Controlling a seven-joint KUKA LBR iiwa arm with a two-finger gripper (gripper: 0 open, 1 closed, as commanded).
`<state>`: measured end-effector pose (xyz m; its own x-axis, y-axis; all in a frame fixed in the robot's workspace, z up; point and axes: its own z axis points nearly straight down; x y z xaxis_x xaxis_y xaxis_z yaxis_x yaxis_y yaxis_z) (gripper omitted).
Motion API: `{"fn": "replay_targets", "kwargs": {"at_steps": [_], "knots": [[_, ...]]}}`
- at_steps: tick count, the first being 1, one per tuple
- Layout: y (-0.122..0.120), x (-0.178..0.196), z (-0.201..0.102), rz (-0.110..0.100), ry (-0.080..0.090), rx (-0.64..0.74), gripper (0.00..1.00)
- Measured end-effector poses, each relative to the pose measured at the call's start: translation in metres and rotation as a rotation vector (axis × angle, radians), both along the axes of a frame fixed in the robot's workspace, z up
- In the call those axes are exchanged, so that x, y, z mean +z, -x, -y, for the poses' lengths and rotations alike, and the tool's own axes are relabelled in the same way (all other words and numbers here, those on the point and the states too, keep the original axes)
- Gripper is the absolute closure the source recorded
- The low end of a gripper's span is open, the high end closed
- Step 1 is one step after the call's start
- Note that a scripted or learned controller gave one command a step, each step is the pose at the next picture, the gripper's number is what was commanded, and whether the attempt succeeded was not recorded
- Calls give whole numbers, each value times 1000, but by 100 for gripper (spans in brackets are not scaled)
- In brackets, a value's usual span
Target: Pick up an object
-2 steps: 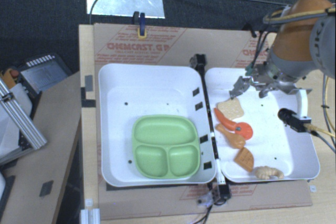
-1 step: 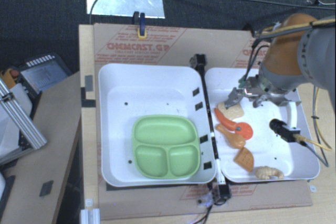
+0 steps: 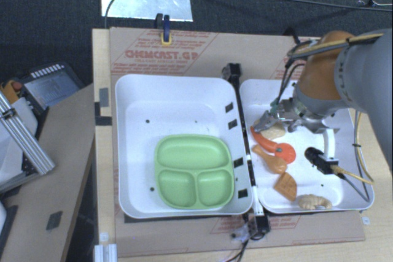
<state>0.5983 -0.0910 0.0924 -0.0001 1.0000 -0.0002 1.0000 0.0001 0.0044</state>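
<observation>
Right bin (image 3: pixel 350 190): hand (image 3: pixel 273 123) low over a pale object (image 3: pixel 274 131).

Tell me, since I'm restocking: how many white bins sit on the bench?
2: the left bin holds a green divided plate; the right bin holds small items under the gripper.

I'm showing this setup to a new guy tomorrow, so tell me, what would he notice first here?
Probably the green tray, a three-compartment one lying in the left bin. Next, the grey arm reaching in from the right, its gripper low over the right bin, just above a cluster of orange and tan toy food.
</observation>
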Motion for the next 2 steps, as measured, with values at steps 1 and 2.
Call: {"fn": "replay_targets", "kwargs": {"at_steps": [1,2], "knots": [[-1,13,0,3,1,1,100],[1,76,0,0,0,3,100]]}}
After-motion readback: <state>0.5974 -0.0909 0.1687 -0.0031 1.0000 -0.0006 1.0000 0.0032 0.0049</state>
